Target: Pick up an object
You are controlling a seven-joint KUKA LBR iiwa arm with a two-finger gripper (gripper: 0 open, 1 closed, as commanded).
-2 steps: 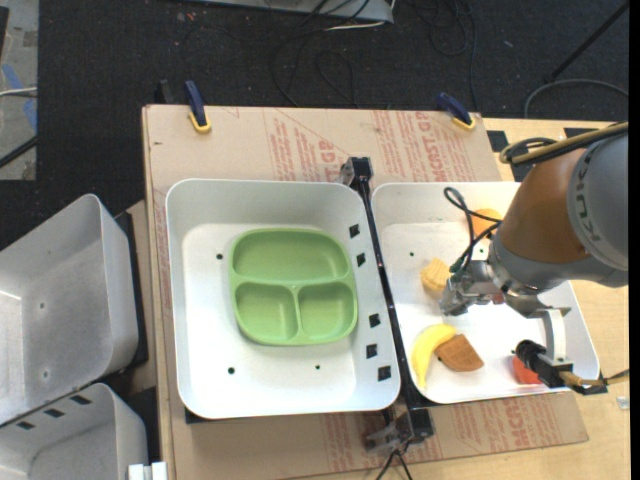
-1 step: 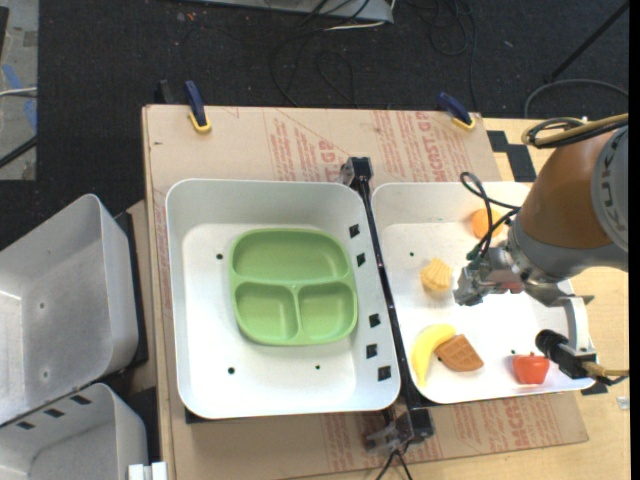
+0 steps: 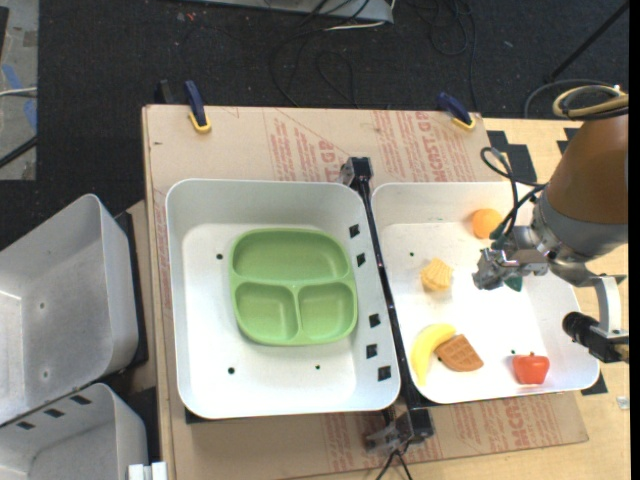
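Note:
The right bin [image 3: 560, 373] holds an orange ball [image 3: 485, 222] at the back, a pale yellow chunk [image 3: 436, 276] near its middle, a yellow banana [image 3: 428, 347] with a brown waffle-like piece [image 3: 460, 354] against it at the front, and a red pepper-like toy [image 3: 531, 368] at the front right. My gripper [image 3: 496, 271] hangs over the right bin, between the orange ball and the yellow chunk, a little to the right of the chunk. A small dark green thing [image 3: 514, 280] shows beside its fingers.
The left bin [image 3: 200, 368] holds a green three-compartment plate [image 3: 294, 285]. A dark divider [image 3: 378, 278] runs between the bins. Grey tubs [image 3: 60, 298] stand off the bench at the left. Clamps [image 3: 198, 108] grip the board's back edge.

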